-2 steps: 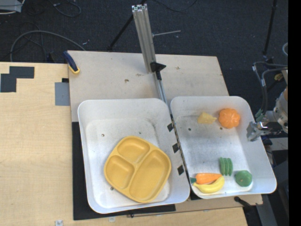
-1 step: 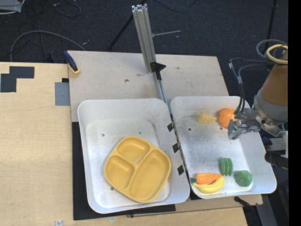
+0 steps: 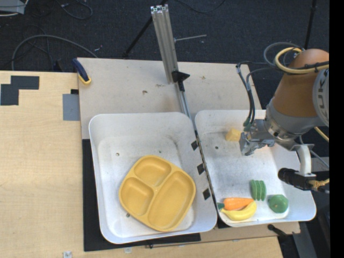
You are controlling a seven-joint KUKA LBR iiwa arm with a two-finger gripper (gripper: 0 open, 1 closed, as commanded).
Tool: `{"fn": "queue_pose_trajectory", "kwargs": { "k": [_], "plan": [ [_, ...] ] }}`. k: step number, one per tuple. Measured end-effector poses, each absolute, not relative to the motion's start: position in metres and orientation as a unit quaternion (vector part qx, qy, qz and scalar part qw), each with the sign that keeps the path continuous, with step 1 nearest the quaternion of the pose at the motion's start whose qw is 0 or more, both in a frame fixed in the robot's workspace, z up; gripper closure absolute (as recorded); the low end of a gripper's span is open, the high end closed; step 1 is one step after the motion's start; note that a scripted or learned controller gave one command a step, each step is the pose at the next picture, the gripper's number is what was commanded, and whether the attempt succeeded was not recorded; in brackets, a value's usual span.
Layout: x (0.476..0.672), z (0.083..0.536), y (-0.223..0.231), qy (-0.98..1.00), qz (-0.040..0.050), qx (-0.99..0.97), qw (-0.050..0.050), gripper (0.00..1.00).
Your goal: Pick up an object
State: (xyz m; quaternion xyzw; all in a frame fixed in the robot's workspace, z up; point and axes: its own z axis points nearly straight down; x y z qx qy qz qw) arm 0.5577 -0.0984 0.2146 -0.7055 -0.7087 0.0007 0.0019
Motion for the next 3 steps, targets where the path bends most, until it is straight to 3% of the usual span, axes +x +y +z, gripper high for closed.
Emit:
{"fn": "queue_pose_trajectory", "kwargs": {
  "k": [3],
  "plan": [
    [0.601,0.228,0.052,-0.709,0.0000,-0.705,0.001,1.00]
  ]
}}
